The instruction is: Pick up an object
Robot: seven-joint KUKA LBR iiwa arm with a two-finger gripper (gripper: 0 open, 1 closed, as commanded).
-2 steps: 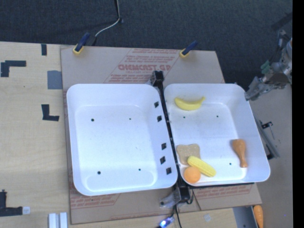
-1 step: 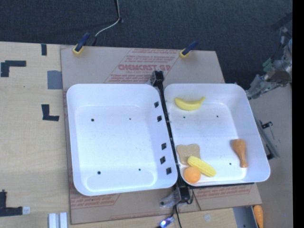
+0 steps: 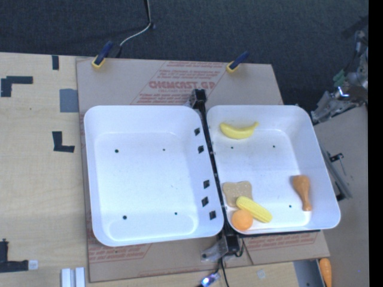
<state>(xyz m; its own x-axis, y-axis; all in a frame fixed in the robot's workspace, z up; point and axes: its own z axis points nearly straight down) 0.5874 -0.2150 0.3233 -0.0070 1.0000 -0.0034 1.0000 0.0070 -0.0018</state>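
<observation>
From the right bin (image 3: 311, 133), the gripper (image 3: 350, 88) sits off at two o'clock; its opening I cannot tell. Banana (image 3: 238, 130) lies at eleven inside.

Dark carpet (image 3: 239, 17) behind a wooden bench (image 3: 36, 178); 2 clamps (image 3: 102, 54), perhaps, pin brown board (image 3: 173, 82).

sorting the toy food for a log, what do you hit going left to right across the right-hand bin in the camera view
Slice of bread and banana come first, overlapping in the order, as do the orange and corn cob; clearly last, the chicken drumstick, all in the right bin.
</observation>
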